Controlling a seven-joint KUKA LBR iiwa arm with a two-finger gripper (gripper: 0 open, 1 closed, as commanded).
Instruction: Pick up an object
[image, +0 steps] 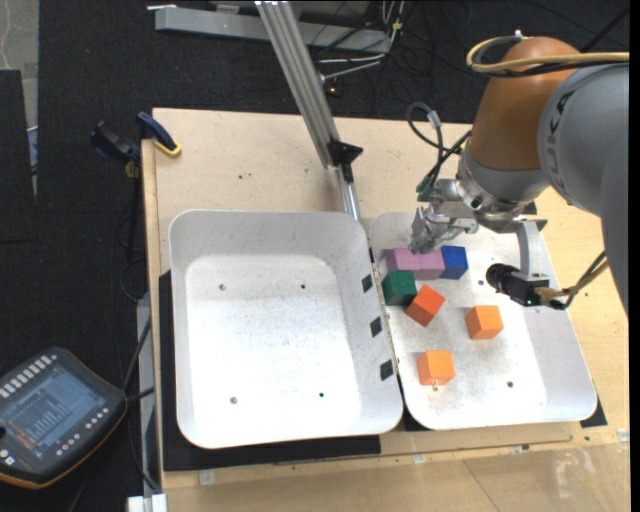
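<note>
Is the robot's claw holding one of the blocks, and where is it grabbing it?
Cannot be told. The claw sits right above the pink rectangular block.

Two shallow white bins sit side by side on the worktop (250, 150): left bin (200, 240) and right bin (560, 390).

Blocks, six in all, every one in the right bin:
- three orange blocks (426, 304), (484, 322), (436, 367)
- one green block (399, 288)
- one blue block (453, 262)
- one pink block (415, 263), longer than the others

One handheld control pendant (48, 415) lies off the worktop's left corner.
</note>
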